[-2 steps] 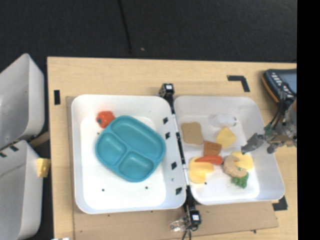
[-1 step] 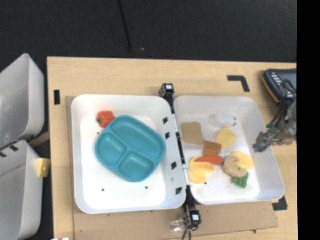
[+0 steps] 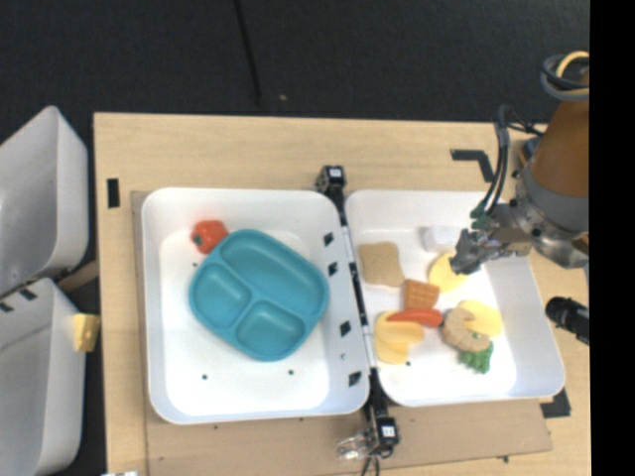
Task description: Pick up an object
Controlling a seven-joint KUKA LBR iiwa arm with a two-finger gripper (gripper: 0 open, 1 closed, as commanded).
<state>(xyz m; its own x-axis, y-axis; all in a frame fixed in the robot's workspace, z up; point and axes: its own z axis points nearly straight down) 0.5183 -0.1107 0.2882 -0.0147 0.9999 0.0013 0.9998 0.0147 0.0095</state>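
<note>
Item: gripper [image 3: 466, 261], dark, on the grey arm with the orange band, reaching in from 3 o'clock. We place it low over the right bin [image 3: 531, 365], at that bin's upper middle. We cannot tell how its tips stand; they merge into one dark mass.

Item: yellow round piece [image 3: 444, 276], the thing we judge nearest for the pick. It lies directly under the gripper and pokes out toward 7 o'clock of it. No clear long axis; it reads as a flat disc, partly covered by the gripper.

Neighbours, right bin:
- small pale clear piece [image 3: 435, 236], near, at 10 o'clock of the gripper.
- tan slice of bread [image 3: 380, 263], at 9 o'clock, apart.
- orange waffle square [image 3: 421, 295], at 7 o'clock, just beside the yellow piece.
- red pepper-like strip [image 3: 415, 316] lying over a yellow block [image 3: 397, 341], further toward 7 o'clock.
- brown round piece [image 3: 462, 329] with a yellow wedge [image 3: 483, 313] and green sprig [image 3: 477, 358], at 6 o'clock.

The waffle square crowds the target most, in our judgement.

Left bin [image 3: 169, 385]: blue divided plate [image 3: 258, 294], red tomato [image 3: 208, 234] at its 10 o'clock. Both well apart, across the divider, on the wooden desk [image 3: 198, 147].
</note>
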